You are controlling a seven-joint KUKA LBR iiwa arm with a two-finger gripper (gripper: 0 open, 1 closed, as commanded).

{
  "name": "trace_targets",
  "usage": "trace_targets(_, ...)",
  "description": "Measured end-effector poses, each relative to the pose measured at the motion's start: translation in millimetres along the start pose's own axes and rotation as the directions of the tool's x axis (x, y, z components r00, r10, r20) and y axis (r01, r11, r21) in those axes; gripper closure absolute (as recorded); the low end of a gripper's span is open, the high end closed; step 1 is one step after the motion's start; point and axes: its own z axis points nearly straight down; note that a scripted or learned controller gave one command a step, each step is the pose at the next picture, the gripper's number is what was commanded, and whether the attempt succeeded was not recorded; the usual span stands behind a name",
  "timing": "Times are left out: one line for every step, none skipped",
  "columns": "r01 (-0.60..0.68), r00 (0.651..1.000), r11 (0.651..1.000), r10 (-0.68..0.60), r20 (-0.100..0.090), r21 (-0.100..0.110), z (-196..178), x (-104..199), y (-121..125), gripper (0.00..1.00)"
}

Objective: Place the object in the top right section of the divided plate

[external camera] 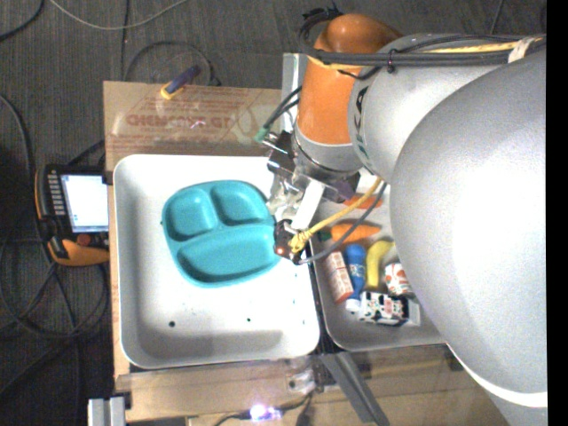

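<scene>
Cardboard (191,118) w/ faded red print, illegible

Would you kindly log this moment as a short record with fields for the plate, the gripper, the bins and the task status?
plate: teal divided plate, three sections, all bare, in the left bin
gripper: gripper at the plate's right edge; finger state unclear
right bin: right bin holds an orange carrot-like item, a blue bottle, a yellow item and small packages
task status: nothing placed on the plate yet
</scene>
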Motion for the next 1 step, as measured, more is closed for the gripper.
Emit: trace_targets(-0.156, 0.988, 0.988, 0.156, 0.0, -0.001, -14.9, 63.3, 1.1, 1.0)
